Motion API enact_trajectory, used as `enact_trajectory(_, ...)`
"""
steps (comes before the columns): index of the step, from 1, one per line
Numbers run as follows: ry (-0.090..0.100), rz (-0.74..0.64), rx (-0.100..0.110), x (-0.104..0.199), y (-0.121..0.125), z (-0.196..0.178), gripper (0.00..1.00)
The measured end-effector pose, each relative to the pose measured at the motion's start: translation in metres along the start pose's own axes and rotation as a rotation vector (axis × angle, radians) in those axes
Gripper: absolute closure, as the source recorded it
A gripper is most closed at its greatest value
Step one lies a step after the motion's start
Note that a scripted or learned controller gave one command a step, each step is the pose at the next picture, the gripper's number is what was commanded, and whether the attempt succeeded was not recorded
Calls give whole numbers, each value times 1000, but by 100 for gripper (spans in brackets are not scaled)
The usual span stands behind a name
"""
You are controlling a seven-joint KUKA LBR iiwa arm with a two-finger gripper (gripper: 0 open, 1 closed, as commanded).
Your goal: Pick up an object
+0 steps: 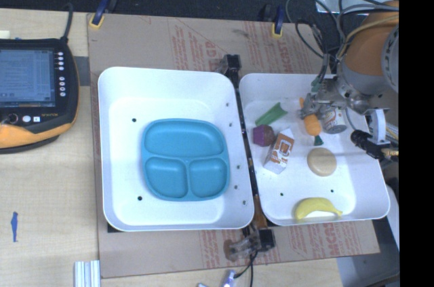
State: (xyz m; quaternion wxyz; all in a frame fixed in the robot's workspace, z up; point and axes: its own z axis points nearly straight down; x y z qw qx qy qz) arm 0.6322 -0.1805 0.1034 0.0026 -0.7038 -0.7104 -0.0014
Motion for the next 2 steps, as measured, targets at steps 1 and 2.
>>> enact_trajectory(1,-5,3,1,56,-76,-82,100)
enact_trajectory(2,-6,3,1,109,-63,-106,100)
